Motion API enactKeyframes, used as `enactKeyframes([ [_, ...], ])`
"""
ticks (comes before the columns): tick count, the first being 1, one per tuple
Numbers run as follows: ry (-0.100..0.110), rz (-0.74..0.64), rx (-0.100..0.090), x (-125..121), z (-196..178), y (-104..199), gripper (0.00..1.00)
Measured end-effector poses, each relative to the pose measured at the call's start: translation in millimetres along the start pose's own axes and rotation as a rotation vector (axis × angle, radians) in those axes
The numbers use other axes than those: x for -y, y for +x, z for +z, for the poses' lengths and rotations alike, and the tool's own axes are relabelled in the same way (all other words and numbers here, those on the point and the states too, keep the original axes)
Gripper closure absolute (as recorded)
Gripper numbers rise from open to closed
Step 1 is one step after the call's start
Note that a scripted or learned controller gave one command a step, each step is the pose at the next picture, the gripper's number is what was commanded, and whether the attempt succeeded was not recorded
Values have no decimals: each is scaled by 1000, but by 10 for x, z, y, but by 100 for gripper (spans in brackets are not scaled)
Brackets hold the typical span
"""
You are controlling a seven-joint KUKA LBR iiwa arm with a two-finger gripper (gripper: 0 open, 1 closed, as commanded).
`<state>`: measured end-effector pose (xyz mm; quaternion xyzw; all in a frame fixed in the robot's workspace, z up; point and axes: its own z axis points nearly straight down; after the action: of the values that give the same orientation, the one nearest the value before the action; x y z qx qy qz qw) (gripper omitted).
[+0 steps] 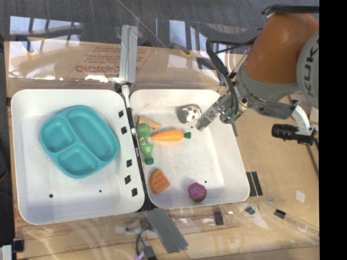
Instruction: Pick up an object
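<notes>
In the right bin (230, 161) lie several toy foods: an orange carrot (168, 136) across the middle, a green vegetable (145, 143) at its left end, a tan wedge (149, 123) behind that, a white spotted piece (189, 112) near the back, an orange bread-like piece (159, 181) and a purple piece (197, 192) near the front. My gripper (209, 118) hangs over the back right of this bin, just right of the white spotted piece and above the carrot's green tip. Nothing shows between its fingers.
The left bin (27, 188) holds a teal divided plate (79, 140). A black divider with clips (130, 145) runs between the bins. The arm's grey and orange body (276, 53) fills the upper right, with cables around it. Tape marks lie on the bench in front.
</notes>
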<state>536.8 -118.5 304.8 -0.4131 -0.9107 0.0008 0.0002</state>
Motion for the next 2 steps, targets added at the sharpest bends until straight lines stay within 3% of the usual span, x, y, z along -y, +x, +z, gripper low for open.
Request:
enactKeyframes([
  [1,-1,-75,1,561,120,268,100],
  [2,-2,199,3,567,-366,254,100],
])
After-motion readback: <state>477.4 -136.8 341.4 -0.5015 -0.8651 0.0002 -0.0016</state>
